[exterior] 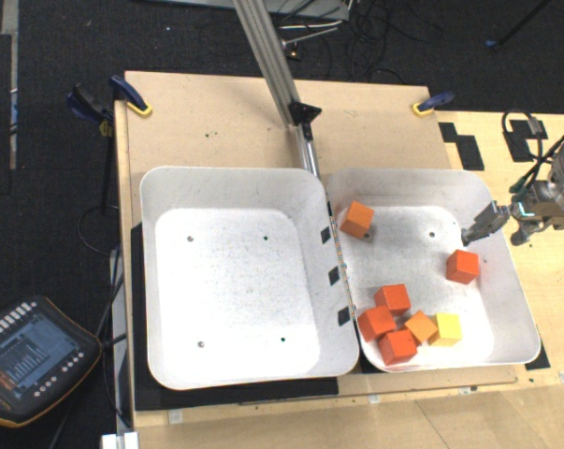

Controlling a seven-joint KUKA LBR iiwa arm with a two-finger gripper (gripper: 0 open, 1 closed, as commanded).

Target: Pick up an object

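- Reaching in over the outer rim of the right bin (506, 251), the gripper (492, 221) is sitting low at that bin's far outer corner; one dark finger is slanting down toward the bin floor, while the rest of the tool is blurring into cables at the frame's edge; I cannot tell whether it is spread or pressed together.
- Lying nearest to the tool is a lone red block (463, 267), just beside the finger's tip and a little nearer the camera; nothing is showing between the fingers, so no block is being held.
- Sitting apart at the inner side of the right bin, near the divider, is an orange block (357, 220).
- Crowding the near side of the right bin is a cluster: three red blocks (386, 323), a small orange block (421, 326) and a yellow block (448, 327), touching or nearly touching one another.
- Standing alongside is the left bin (169, 195).
- Judging progress: the task is looking barely begun; the approach is arguably under way, with the lone red block the likeliest target; closing on a block and lifting it clear are both remaining.
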